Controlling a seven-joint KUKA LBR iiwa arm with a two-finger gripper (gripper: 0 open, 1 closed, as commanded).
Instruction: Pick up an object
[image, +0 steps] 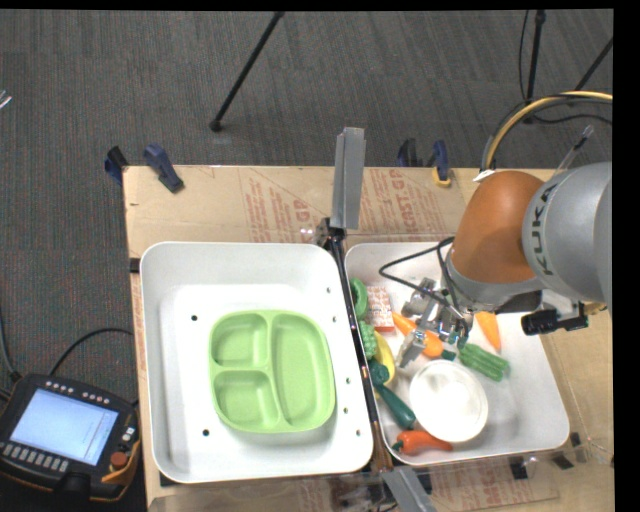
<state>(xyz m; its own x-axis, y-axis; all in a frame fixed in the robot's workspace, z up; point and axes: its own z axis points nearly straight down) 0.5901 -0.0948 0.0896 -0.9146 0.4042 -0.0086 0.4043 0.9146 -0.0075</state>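
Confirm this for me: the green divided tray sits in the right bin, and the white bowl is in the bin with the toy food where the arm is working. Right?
Not quite. The camera view shows the green divided tray in the left bin, not the right one. The rest holds: the white bowl lies in the right bin among the toy food, where the gripper is working.
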